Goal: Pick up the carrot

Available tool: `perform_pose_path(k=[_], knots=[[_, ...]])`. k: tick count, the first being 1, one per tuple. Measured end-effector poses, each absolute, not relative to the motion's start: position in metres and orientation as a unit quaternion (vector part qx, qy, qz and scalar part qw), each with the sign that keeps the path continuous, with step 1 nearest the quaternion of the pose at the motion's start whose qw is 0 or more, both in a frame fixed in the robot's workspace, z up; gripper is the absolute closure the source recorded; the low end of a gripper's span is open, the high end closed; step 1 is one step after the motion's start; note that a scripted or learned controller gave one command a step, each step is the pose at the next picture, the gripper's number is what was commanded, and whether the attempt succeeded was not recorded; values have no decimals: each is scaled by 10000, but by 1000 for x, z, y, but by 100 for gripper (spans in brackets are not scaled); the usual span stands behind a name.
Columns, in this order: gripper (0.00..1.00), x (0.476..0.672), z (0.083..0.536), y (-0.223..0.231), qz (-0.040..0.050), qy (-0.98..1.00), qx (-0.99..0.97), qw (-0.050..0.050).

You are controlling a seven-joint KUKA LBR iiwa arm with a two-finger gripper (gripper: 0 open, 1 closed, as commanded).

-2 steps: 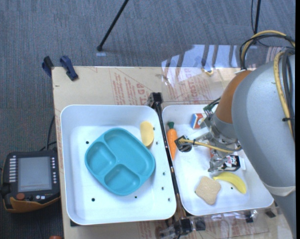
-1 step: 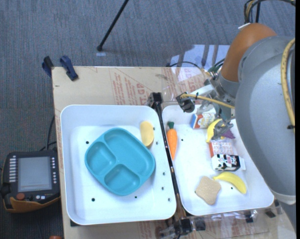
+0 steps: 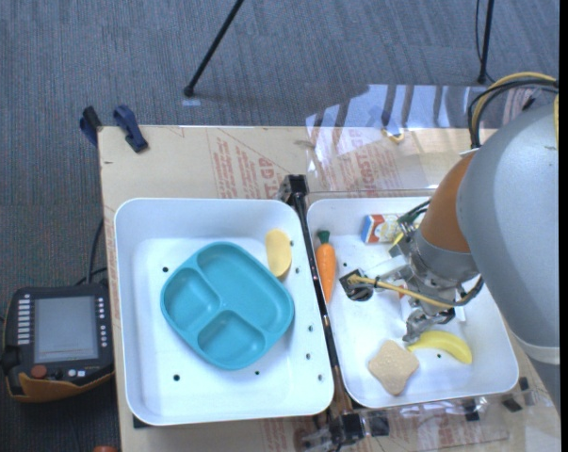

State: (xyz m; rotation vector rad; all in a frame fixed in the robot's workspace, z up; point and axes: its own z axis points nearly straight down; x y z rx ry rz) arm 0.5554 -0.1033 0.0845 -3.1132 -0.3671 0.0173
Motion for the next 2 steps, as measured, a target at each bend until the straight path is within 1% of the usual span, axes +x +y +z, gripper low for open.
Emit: perform_pose_path(k=[1,2], knots=[[0,577,86,-80,31,-1011,-9949,28],[0,632,87,-81,20,-1146,-9934,19]])
